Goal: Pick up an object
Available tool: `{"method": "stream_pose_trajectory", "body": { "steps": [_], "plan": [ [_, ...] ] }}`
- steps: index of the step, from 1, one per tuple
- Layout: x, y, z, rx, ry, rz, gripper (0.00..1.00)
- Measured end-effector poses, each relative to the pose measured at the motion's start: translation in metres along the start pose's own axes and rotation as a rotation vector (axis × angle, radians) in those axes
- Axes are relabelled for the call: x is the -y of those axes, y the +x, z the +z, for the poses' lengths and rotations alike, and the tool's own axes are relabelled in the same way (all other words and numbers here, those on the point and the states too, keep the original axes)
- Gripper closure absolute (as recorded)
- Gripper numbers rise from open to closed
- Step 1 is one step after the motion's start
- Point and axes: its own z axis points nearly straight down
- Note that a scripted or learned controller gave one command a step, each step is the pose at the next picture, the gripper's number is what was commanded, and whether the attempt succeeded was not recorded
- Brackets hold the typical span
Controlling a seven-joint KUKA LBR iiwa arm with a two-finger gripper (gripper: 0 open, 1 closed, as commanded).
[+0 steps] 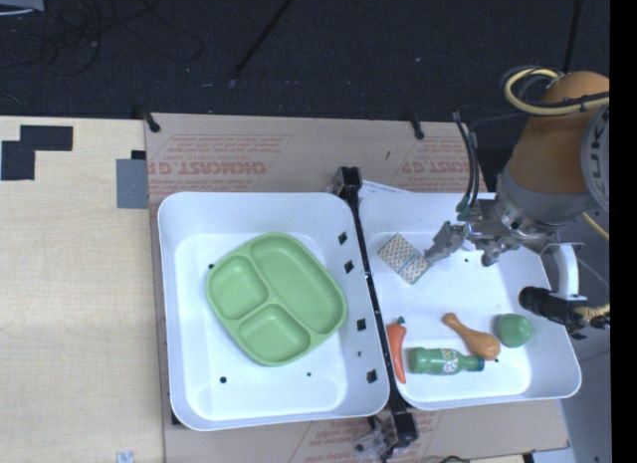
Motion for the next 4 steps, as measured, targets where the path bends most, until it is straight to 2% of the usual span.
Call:
{"method": "stream_pose_trajectory", "body": {
  "steps": [1,2,3,4],
  "plan": [
    [-0.003,0.000,-0.006,0.002,-0.012,-0.001,0.00],
    [-0.001,0.002,0.059,0.000,-0.004,-0.001,0.00],
    [0.000,0.003,0.113,0.000,-0.005,0.000,0.00],
    [0.000,0.002,0.100,0.000,-0.007,0.005,1.00]
  ]
}}
